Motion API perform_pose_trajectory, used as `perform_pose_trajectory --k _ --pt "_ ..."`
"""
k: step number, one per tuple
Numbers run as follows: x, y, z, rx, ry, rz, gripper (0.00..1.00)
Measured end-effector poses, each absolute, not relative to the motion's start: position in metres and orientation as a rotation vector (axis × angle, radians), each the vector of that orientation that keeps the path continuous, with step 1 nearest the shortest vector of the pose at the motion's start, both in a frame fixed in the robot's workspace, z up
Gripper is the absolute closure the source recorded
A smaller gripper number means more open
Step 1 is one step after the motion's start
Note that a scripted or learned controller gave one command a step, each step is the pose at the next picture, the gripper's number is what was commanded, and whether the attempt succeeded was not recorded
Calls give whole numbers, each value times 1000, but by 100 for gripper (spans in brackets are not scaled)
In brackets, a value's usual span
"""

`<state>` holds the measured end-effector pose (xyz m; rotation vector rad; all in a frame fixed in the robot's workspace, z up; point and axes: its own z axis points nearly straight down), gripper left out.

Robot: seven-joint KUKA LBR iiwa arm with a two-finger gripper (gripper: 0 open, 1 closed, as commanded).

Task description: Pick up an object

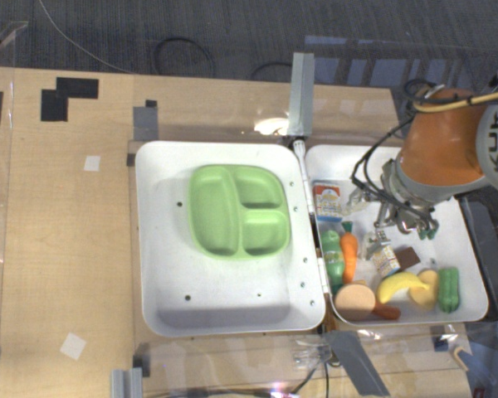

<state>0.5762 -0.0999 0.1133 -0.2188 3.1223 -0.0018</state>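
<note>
The right bin holds several toy foods: an orange carrot, a green vegetable, a yellow banana, a green pickle, a tan bun, a brown block and a small carton with a red label. My gripper hangs low over the middle of this bin. It is just right of the carrot and just left of the brown block, with a small pale item right below it. I see nothing clearly held.
The left bin carries a green divided tray. A grey post stands behind the seam between the bins. The arm's orange band and black cables hang over the right bin's back half.
</note>
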Motion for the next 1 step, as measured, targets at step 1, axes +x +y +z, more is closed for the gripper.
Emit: perform_pose_trajectory --k 1 --pt "560 -87 90 -85 3126 -4 0"
